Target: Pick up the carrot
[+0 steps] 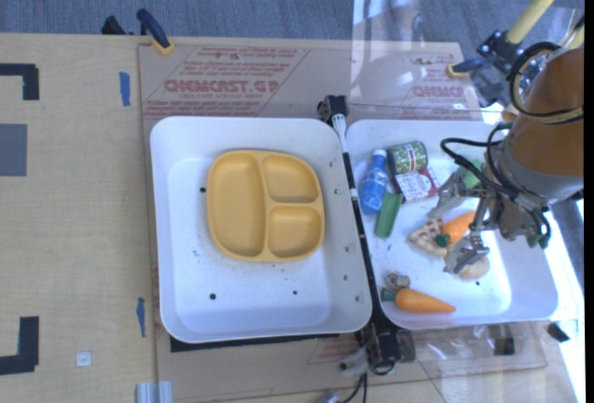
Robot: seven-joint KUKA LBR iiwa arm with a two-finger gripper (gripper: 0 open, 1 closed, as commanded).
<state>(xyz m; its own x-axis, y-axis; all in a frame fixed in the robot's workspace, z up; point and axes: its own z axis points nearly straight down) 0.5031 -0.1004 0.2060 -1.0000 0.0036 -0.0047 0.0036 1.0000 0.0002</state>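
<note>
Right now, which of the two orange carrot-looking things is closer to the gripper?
The orange piece beside the pizza slice, just left of the gripper. The other, the whole carrot with a greenish stem end, lies apart near the bin's front edge.

Arm entering from the right, orange band above the wrist, wrist angled downward and left, gripper [467,254] lowered (low over bin floor), finger state indeterminate.

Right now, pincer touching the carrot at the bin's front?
Apart. The camera view shows the pincer hanging above the pizza slice, with bare white bin floor between it and the carrot nearer the front rim.
</note>
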